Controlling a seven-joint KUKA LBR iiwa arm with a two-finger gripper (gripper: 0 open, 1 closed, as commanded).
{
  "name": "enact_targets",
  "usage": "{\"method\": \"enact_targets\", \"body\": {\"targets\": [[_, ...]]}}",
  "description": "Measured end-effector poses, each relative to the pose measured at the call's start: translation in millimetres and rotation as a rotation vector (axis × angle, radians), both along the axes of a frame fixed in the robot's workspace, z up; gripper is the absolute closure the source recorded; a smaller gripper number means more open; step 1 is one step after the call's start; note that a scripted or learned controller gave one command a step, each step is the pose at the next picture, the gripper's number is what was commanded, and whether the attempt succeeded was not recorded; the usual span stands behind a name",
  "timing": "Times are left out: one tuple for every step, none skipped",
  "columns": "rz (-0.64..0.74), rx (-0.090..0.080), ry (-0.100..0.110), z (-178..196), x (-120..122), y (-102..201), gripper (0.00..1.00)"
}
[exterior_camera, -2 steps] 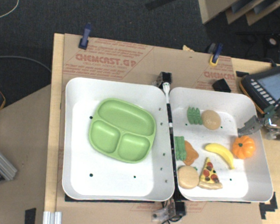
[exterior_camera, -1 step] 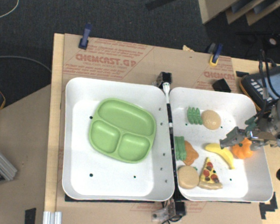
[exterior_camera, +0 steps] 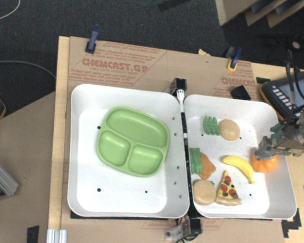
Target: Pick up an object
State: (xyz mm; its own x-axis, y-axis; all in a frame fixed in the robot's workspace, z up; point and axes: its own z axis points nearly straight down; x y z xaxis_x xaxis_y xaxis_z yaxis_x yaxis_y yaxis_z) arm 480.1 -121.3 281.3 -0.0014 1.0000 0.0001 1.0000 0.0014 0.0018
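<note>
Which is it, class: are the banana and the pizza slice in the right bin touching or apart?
Apart. The camera view shows a strip of white bin floor between the banana and the pizza slice below it.

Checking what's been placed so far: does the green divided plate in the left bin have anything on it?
Empty. All three compartments of the green divided plate show bare green; the toy foods lie in the right bin.

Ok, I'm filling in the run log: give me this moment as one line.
phase: reaching | gripper: low over orange object, right bin | grasp: not confirmed | banana: beside it, untouched | green tray: left bin
</note>
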Motion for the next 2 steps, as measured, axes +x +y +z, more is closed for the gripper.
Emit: {"method": "enact_targets", "body": {"targets": [[-0.007, -0.011, -0.020, 186, -1, -77, 1.00], [-0.004, -0.003, -0.001, 170, -1, -104, 1.00]]}}
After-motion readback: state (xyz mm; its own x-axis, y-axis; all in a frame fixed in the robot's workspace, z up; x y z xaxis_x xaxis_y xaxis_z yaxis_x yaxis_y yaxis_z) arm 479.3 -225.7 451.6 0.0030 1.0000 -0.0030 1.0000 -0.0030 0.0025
